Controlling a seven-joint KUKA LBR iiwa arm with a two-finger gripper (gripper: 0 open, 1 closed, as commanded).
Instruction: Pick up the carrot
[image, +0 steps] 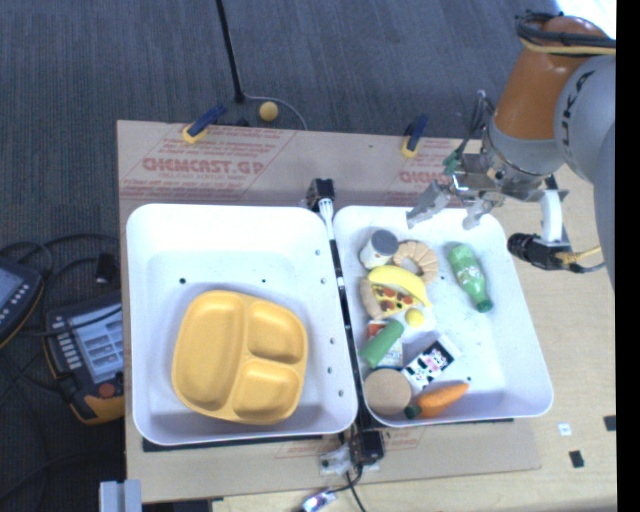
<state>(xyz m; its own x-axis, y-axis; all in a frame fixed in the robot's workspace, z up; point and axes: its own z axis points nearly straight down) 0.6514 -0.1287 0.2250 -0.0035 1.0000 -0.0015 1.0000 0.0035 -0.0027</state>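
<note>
The carrot (441, 398), orange with a green stub at its left end, lies at the near edge of the right bin (520, 330), beside a round tan bun (388, 391). My gripper (450, 208) hangs over the far edge of that bin, well away from the carrot. Its two fingers (424, 208) are spread apart with nothing between them. The orange-banded arm reaches in from the upper right.
The right bin also holds a green bottle (468, 275), a banana (398, 279), a pizza slice (390, 298), a green cylinder (381, 343), a playing-card box (430, 362) and a grey round piece (381, 243). A yellow divided plate (240, 354) lies in the left bin (160, 260).
</note>
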